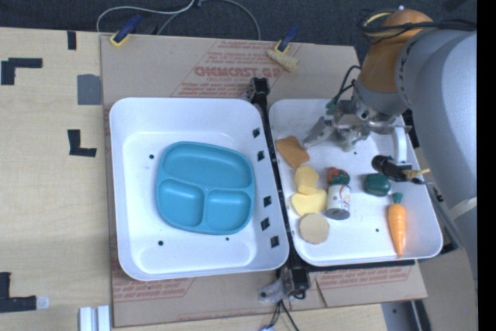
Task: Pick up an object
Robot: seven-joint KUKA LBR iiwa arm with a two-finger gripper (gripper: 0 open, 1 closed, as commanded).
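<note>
On the pale wooden counter [46, 190], the left shallow white bin [124, 120] holds only a blue moulded plastic tray with three compartments [205, 187], well apart from the arm. The right shallow white bin [364, 240] carries the small things. Along its left side lie a flat brown toast-like slice [289, 151], two yellow chunks [307, 178] [308, 203] touching one another below it, and a round beige disc [314, 229] lowest of all. Beside the chunks is a small white-labelled can with a reddish top [339, 199]. The hand [329, 134] hangs over the bin's upper middle. Whether it is spread or pressed together I cannot tell, and nothing can be seen pinched in it. The brown slice is the nearest candidate, lying just to the lower left of the hand and apart from it, close to the bin's left wall. It looks like toy food, so probably light, stiff and rather smooth. Because it lies flat and thin, I judge it would be best taken across its two long edges, and it may skid or tip against the wall. Further right lie a small dark green block [377, 184] and an orange toy carrot [397, 225] near the right rim. Both look light, and the carrot's taper would tend to slip from a grip.
</note>
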